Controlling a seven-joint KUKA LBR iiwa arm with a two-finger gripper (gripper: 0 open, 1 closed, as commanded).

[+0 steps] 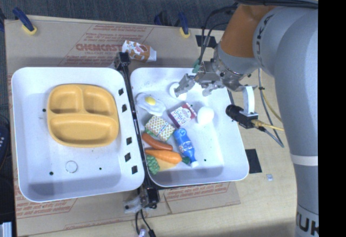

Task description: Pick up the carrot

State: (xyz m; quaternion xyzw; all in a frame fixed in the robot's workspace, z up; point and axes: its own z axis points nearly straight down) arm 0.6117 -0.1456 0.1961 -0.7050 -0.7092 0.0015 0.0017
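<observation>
Your arm (281,68) reaches over the right bin (227,166), the landmark here. The left bin (32,176) beside it bears a yellow divided plate (82,113). The hand (190,83) hovers over the right bin's far part, fingers spread and grasping nothing. The carrot (162,156) lies in the right bin's near left corner, just beside a blue bottle (184,146) and in front of a sausage (157,142).

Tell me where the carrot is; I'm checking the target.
The carrot lies in the right bin, near its front left corner, just in front of the sausage and left of the blue bottle.
</observation>
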